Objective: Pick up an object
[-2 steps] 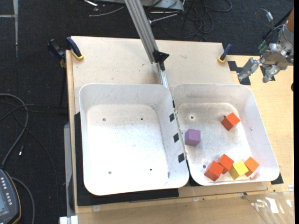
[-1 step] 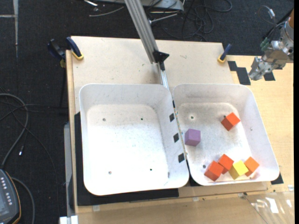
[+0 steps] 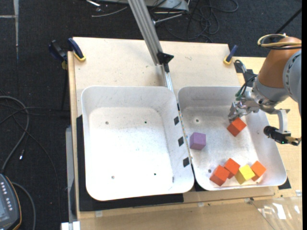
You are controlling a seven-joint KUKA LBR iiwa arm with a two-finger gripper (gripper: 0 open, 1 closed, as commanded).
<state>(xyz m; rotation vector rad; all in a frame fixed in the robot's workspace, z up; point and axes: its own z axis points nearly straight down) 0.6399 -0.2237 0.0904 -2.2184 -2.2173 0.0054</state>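
At right of frame, the end effector (image 3: 238,113) is hovering just above an orange cube (image 3: 236,127) in the right bin (image 3: 201,97), seemingly lining up a pick; whether it is released or clenched cannot be told.

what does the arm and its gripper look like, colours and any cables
The arm is rounded and grey, with a broad orange band above the wrist. A pale cable loops over the top of the orange section, and thin dark and green wires run down toward the wrist. The gripper is a small grey metal assembly. A black fitting sticks out lower on the arm's side.
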